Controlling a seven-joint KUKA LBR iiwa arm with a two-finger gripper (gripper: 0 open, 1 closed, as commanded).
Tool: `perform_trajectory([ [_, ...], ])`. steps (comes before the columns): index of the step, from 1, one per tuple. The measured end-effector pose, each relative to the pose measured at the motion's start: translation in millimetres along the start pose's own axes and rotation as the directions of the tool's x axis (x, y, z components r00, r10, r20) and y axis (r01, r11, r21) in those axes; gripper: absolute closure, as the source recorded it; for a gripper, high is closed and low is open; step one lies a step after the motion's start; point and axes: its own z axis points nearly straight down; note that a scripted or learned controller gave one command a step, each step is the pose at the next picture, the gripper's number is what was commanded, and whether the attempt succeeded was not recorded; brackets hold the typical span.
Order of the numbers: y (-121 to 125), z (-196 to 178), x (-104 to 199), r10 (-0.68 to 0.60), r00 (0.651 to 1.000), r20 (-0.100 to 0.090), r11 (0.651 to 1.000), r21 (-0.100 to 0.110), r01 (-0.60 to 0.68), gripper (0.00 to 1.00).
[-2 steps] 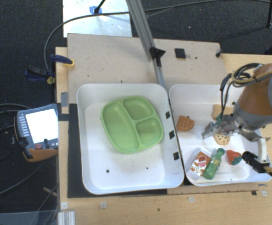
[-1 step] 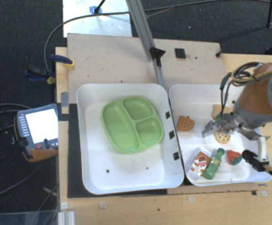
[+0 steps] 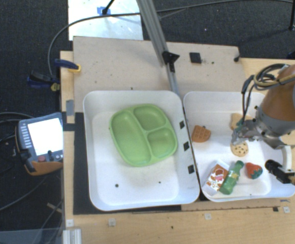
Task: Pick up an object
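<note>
The bench (image 3: 111, 60) carries 2 shallow white bins side by side. The left bin (image 3: 99, 187) holds a green divided plate (image 3: 143, 134) with 3 compartments, lying flat near the bin's middle. The right bin (image 3: 208, 113) holds the small objects: a brown waffle piece (image 3: 200, 133) at its left side, a round cookie (image 3: 239, 148) near the centre, a green bottle (image 3: 231, 177) lying tilted towards the lower edge, a small printed packet (image 3: 216, 177) just beside the bottle on its left, a red strawberry-like toy (image 3: 253, 171) to the bottle's right, and a tan piece (image 3: 236, 120) towards the upper right, partly hidden by the arm. The arm reaches in from the right of the frame, and the jaws (image 3: 240, 134) sit low over the right bin, just above the cookie in the frame. Whether they are wide or narrow I cannot tell.
</note>
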Motion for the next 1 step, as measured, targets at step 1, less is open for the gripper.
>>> perform_trajectory([
  [1, 1.7, -44.4, 4.4, -0.004, 1.0, -0.009, 1.0, 0.018, 0.004, 1.0],
])
